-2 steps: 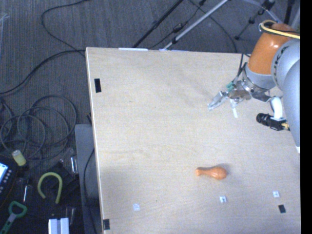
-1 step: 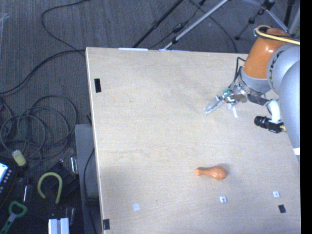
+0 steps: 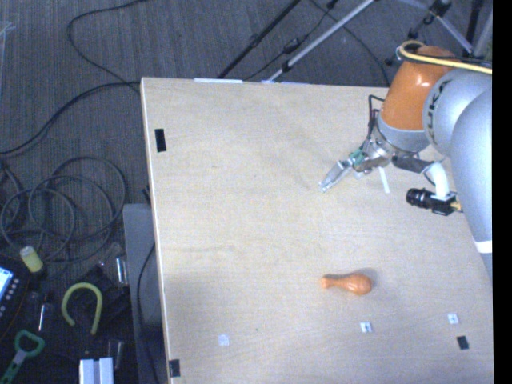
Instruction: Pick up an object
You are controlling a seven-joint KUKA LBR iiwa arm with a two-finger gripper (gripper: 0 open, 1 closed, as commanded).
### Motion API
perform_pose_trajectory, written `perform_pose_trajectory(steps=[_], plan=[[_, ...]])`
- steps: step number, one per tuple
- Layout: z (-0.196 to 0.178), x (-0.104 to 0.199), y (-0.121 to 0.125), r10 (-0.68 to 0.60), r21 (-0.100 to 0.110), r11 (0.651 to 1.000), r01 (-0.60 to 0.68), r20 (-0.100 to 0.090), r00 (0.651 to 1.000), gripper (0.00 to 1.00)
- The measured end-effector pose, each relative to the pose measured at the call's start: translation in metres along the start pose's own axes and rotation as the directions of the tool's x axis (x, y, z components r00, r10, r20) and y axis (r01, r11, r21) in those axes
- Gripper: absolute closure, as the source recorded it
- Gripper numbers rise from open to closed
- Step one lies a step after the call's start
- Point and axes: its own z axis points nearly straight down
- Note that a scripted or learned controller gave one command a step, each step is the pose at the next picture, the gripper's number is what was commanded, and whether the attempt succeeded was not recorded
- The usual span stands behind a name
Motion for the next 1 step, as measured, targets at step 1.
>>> perform_pose_trajectory(steps=[1], plan=[[-0.0094,0.0005,0.0008,0.001,-0.003,1.0,-0.001,-0.001,1.0,1.0]])
